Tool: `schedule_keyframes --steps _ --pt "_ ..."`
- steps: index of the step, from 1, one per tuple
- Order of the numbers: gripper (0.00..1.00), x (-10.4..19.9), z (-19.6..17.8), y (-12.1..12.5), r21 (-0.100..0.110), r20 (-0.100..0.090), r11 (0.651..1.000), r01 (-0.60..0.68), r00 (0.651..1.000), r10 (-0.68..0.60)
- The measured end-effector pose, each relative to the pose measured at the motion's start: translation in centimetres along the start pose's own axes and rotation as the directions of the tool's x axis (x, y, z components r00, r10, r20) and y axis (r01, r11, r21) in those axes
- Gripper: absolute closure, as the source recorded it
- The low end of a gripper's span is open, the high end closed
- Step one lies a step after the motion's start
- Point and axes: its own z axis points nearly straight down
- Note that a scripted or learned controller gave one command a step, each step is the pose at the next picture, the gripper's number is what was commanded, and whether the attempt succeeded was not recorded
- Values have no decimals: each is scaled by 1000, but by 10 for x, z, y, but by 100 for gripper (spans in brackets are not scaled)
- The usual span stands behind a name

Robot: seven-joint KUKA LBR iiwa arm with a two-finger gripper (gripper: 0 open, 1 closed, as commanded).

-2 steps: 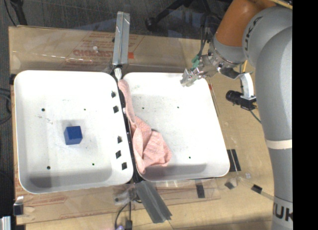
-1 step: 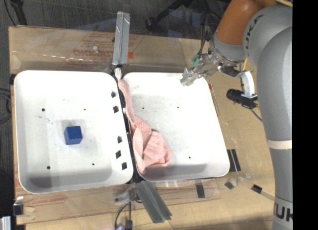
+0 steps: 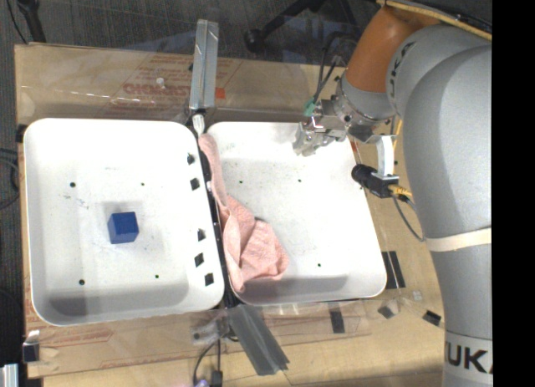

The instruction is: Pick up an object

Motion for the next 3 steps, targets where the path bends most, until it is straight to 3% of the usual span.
schedule_keyframes --steps 1,3 --pt "100 16 -36 0 -4 1 975 -222 975 222" --pt "100 20 -46 1 13 4 979 -203 979 203"
